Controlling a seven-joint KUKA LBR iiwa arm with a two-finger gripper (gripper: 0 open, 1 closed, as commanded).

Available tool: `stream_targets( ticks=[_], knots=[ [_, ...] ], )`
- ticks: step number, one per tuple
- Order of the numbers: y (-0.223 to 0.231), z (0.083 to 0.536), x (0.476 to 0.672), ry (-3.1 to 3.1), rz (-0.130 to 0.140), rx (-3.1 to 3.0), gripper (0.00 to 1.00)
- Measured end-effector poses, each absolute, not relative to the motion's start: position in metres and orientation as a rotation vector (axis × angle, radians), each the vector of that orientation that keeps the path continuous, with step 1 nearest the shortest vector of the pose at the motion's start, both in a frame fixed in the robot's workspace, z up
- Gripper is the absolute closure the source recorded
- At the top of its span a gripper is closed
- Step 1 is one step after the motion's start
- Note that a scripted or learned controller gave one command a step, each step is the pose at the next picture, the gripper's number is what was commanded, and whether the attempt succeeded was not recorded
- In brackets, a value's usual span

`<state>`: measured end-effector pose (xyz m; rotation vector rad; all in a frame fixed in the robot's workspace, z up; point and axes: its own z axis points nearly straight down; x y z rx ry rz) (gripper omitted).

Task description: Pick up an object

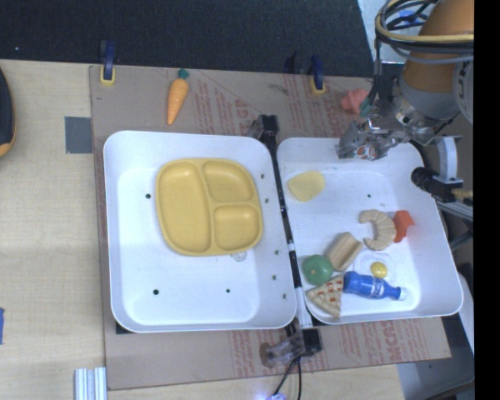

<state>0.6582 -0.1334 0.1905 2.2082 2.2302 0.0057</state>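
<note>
Nearest the camera, along the bottom of the right bin (pixel 437 248), lie a pizza slice (pixel 326 296) at about 7 o'clock in that bin, a blue bottle (pixel 372 287) just right of it, and a fried egg (pixel 378 268) just above the bottle. A green ball (pixel 318 268) sits by the bin's left wall, touching a bread piece (pixel 343 249). Toward 3 o'clock a croissant (pixel 378 227) curls beside a small red piece (pixel 402 221). A pale yellow chip (pixel 306 185) lies at about 10 o'clock. In the left bin (pixel 125 248) a yellow divided plate (pixel 208 204) rests slightly above centre.

Farther back, the gripper (pixel 365 145) hangs over the right bin's far rim at about 12 o'clock; whether its claw is wide or narrow cannot be told, and nothing is seen between it. A pink object (pixel 354 100) lies on the cardboard behind the bin, and a toy carrot (pixel 177 97) lies beyond the left bin at 12 o'clock.
</note>
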Motion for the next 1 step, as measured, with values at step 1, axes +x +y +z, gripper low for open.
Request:
stream_targets(
  ticks=[1],
  knots=[
    [-0.0461, 0.2213, 0.6245, 2.238, -0.002, 2.211, 1.00]
  ],
)
